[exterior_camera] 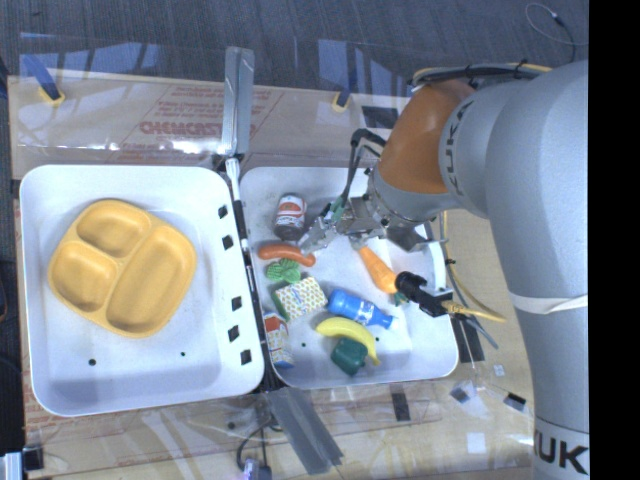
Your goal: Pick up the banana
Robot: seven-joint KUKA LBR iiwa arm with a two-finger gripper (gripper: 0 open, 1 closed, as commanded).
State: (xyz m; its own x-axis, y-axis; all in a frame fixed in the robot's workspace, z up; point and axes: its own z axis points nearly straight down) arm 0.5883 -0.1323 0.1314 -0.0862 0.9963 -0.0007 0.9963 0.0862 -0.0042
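Two white bins sit side by side; the banana [348, 332] lies in the right bin [432, 360], near its front wall, with its long axis running from upper left to lower right, the left tip pointing toward a checkered box [300, 296] and the right end curving down. A green block [349, 357] touches its lower edge and hides part of its underside, and a blue bottle [359, 308] lies just above it. The gripper [322, 226] hangs over the back of that bin, well apart from the banana, near a can [290, 214] and above a sausage [285, 253]. Its metal tips are small and blurred against the clutter, so I cannot tell how far they stand apart or whether they touch anything. An orange carrot [378, 268] lies beside the wrist. The arm's grey bulk covers the bin's right rear corner. The left bin [40, 298] holds a yellow tray [122, 265].
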